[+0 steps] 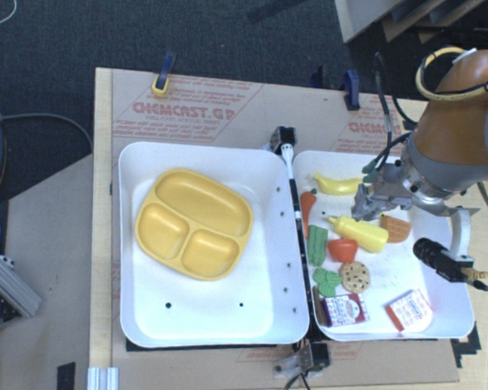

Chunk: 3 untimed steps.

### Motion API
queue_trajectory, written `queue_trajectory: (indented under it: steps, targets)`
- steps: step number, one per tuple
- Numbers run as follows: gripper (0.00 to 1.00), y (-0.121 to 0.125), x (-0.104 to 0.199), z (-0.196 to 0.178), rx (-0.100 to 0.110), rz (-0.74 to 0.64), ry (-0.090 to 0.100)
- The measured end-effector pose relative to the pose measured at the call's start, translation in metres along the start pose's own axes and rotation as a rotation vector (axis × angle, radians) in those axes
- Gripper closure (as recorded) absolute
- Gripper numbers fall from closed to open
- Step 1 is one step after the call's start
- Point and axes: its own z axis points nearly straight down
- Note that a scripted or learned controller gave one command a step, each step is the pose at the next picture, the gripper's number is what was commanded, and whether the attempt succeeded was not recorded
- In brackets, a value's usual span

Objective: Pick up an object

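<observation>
The gripper (368,205) hovers just above the yellow bottle (360,231) in the right bin (456,317). How far it is open, I cannot tell. The banana (336,186) lies just behind the bottle.

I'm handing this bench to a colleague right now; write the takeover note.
Gripper: low in the right bin, above the yellow bottle; finger state unclear, no grasp visible.
Right bin: banana, carrot, tomato, cookie, green pieces, two red packets.
Left bin: yellow divided plate.
Done: nothing lifted yet.
Left: grasp and raise one object.
</observation>
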Motion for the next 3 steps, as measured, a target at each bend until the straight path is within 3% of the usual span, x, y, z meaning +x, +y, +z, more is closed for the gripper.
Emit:
queue_trajectory:
  steps: [1, 2, 3]
  targets:
    - [1.00, -0.014, -0.013, -0.007, -0.002, 0.004, -0.001]
    - [1.00, -0.019, -0.004, -0.010, -0.003, 0.001, 0.000]
    - [1.00, -0.004, -0.001, 0.003, -0.006, 0.002, -0.003]
